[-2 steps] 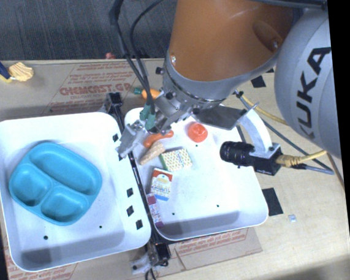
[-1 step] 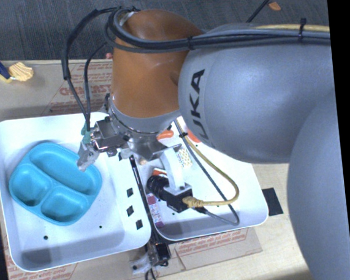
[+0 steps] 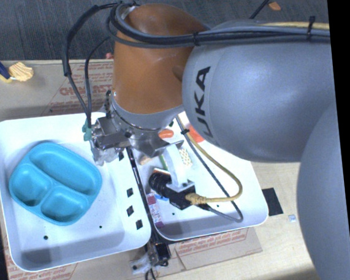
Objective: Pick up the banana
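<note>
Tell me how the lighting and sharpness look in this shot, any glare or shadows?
Camera view: even overhead light; a soft sheen on the grey arm shell and the orange band; the arm throws shadow over the right bin; the blue divided tray in the left bin is evenly lit and fairly sharp; the big arm close to the lens looks slightly soft.

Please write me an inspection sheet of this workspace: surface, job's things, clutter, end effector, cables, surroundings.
Surface: two white bins, left bin and right bin, on cardboard.
Job's things: banana, nothing seen.
Clutter: blue divided tray in the left bin; small orange piece under the arm.
End effector: low over the divider between the bins; grip state unclear.
Cables: black cables and a yellow one along the arm.
Surroundings: blue-and-yellow item beyond the bins.
</note>
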Motion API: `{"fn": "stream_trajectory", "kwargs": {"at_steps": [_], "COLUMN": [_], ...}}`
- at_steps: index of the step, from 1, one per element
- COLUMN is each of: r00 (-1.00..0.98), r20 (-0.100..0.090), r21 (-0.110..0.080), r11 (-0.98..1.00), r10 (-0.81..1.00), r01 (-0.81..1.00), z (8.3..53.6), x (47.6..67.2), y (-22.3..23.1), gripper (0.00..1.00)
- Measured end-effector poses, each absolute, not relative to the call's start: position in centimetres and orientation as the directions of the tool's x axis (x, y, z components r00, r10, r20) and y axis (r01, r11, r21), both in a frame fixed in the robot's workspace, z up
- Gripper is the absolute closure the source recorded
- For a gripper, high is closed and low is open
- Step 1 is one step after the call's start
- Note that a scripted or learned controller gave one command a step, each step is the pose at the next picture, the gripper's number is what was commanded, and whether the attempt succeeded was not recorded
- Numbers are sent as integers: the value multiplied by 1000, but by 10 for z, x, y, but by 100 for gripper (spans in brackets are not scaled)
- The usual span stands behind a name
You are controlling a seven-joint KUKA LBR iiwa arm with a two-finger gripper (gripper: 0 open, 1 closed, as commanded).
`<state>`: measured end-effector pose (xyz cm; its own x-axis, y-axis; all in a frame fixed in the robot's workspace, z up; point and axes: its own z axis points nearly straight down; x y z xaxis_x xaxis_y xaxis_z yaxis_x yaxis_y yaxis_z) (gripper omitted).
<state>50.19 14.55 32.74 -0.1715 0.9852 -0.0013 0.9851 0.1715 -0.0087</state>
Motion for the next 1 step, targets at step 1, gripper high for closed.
{"fn": "stream_trajectory", "kwargs": {"at_steps": [1], "r00": [-105], "r20": [-1], "r21": [-1], "r11": [105], "r10": [994], "r01": [994], "z": [376], "x": [525], "y": [61], "gripper": [100]}}
